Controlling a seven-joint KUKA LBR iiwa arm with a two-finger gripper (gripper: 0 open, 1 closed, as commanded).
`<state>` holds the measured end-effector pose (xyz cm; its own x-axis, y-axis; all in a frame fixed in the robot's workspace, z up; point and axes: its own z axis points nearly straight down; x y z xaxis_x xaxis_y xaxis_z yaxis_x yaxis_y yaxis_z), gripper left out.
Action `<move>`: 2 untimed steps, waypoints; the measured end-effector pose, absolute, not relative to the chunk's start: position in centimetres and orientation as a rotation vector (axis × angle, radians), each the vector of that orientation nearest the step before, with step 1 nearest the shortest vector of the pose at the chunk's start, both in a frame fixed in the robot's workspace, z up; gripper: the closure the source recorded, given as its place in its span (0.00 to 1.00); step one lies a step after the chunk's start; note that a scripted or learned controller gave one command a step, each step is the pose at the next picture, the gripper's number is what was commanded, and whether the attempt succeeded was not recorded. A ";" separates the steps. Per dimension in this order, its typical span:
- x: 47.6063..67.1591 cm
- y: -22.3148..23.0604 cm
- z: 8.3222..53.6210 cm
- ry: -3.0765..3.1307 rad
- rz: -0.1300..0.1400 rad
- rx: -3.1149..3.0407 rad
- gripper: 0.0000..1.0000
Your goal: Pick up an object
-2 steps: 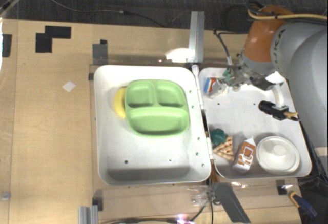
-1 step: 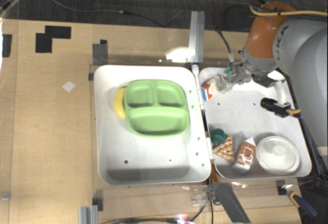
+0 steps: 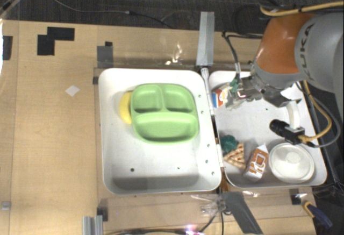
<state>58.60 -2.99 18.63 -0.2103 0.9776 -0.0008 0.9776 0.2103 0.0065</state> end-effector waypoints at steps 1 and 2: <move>58.6 -3.0 18.6 2.440 0.006 1.973 0.00; 48.9 -8.9 15.2 2.404 0.002 2.019 0.00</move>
